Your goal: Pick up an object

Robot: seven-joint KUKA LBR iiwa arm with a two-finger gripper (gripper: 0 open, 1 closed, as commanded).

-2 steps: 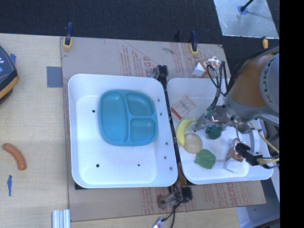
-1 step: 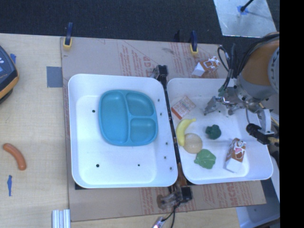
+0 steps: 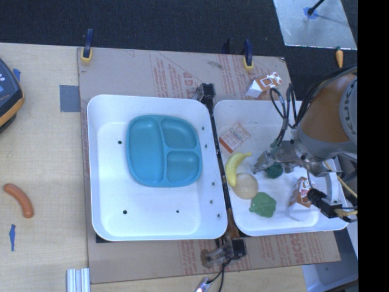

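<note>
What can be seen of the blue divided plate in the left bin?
The blue divided plate is a light-blue, rounded-rectangle tray, plastic by its look, with three compartments: one long one along its left side and two smaller ones on its right. It lies flat and right side up on the floor of the left bin, toward the bin's far half and turned slightly askew to its walls. Its compartments hold nothing. It touches only the bin floor; the gripper is over the right bin.

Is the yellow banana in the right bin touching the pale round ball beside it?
Touching. In the camera view, the lower end of the banana meets the top edge of the pale ball, with no white bin floor visible between them.
</note>
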